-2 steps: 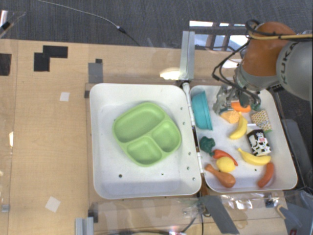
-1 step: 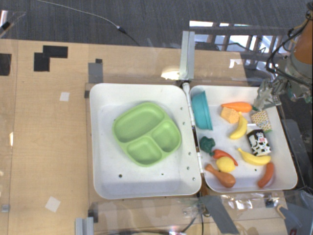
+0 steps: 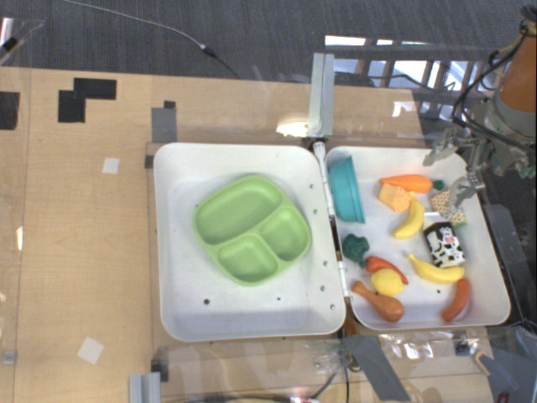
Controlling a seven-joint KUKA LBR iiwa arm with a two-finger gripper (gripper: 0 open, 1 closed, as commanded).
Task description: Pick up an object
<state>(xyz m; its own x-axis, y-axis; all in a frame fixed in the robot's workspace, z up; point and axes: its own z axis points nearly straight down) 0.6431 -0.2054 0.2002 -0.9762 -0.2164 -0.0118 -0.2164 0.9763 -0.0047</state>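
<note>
1. My gripper (image 3: 457,168) hangs over the far right corner of the right bin (image 3: 495,313), with nothing between its fingers; they look spread apart, one near the bin's far rim and one lower down by the right wall, though the metalwork there is cluttered and I read this with some doubt.
2. The things I could pick all lie in that bin: a carrot (image 3: 408,182), a cracker (image 3: 394,197), two bananas (image 3: 411,219) and (image 3: 436,270), a black-and-white carton (image 3: 443,243), a lemon (image 3: 387,282), broccoli (image 3: 356,248), a drumstick (image 3: 379,301) and a sausage (image 3: 457,300).
3. The main risk, as I judge it, is crowding: the carton touches the lower banana, and the lemon sits against a red piece (image 3: 386,266), so a finger may land on a neighbour and knock the target away.
4. The bananas are curved and smooth; a pinch off centre could squirt one out.
5. The teal bowl (image 3: 345,189) leans on the dividing wall, leaving little finger room there.
6. The sausage lies near the right wall, so a finger could strike the rim.
7. The clearest room is around the carrot and cracker; the left bin (image 3: 172,300) bears a green tray (image 3: 252,227).
</note>
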